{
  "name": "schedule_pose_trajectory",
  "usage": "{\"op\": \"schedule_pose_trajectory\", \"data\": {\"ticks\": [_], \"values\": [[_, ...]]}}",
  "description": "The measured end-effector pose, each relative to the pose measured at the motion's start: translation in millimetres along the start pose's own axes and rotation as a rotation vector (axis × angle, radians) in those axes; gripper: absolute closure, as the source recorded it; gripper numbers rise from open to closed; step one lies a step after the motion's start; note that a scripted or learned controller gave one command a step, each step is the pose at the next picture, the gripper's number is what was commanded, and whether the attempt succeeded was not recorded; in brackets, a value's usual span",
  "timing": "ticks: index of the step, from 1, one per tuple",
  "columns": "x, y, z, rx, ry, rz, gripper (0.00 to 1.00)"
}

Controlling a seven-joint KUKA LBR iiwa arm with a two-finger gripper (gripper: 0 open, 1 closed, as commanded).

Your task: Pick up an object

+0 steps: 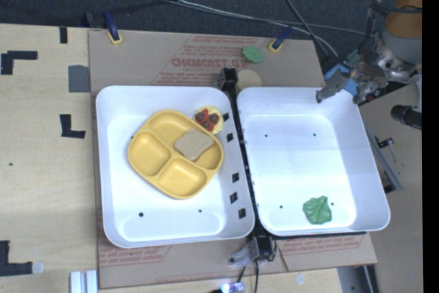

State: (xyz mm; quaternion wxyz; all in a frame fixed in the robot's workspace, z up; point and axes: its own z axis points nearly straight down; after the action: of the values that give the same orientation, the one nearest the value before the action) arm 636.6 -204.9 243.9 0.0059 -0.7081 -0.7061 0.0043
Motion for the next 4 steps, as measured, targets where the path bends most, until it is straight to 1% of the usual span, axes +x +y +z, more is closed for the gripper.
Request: {"op": "schedule_pose_trajectory", "data": {"ticks": [1,2,3,4], "values": [[0.7,2.3,-9.2,-0.013,-0.003,-0.004,0.00],[-3.2,8.7,38.0,-0.009,-0.003,-0.004,0.00],[-6.2,4.5,82.7,-0.010,-0.004,-0.004,0.00],[-1.1,7.3,127.7,-0.009,-0.003,-0.005,0.00]]}}
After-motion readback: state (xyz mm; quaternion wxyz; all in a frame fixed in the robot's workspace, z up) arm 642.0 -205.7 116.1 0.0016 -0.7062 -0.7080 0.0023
